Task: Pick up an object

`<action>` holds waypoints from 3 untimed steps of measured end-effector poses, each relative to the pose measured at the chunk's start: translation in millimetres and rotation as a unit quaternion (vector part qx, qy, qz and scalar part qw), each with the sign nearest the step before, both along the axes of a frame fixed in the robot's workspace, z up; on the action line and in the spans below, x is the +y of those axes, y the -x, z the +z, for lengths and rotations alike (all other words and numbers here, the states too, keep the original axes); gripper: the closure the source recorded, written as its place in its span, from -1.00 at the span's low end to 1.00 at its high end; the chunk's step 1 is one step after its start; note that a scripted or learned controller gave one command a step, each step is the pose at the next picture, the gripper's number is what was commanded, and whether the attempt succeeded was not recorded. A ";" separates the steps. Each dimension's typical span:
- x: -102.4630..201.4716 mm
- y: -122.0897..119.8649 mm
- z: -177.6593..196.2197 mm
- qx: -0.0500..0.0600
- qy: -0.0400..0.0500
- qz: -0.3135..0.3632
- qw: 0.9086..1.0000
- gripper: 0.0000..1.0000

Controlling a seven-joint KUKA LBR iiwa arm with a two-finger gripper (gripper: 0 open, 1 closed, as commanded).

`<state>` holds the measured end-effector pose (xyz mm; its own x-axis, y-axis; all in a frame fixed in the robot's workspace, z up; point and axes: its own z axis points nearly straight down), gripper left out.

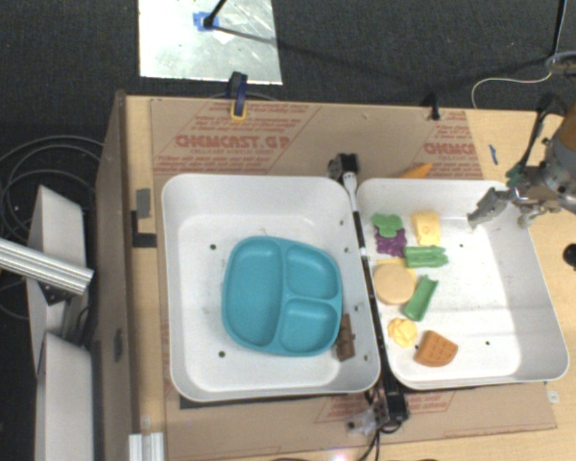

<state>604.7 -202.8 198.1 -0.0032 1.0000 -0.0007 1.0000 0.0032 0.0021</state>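
Brown table (pixel 298 128) carries two bins, toy foods (pixel 413 286) lying left of the claw (pixel 499 205), whose spread is unclear.

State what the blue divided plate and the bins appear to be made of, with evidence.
Blue divided plate: probably moulded plastic, matte; uniform colour, rounded compartment ridges. The left bin and right bin: likely thin formed plastic, smooth white with soft rounded rims, though coated metal cannot be excluded.
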 end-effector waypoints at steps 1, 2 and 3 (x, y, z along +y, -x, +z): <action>31.6 49.7 -50.6 0.003 -0.001 -0.001 1.000 -1.00; 96.1 47.6 -92.3 0.002 -0.002 0.003 1.000 -1.00; 100.9 80.6 -109.0 -0.008 0.001 -0.002 1.000 -1.00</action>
<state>524.2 -101.9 89.1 0.0017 1.0000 -0.0033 0.9998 -0.0016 0.0175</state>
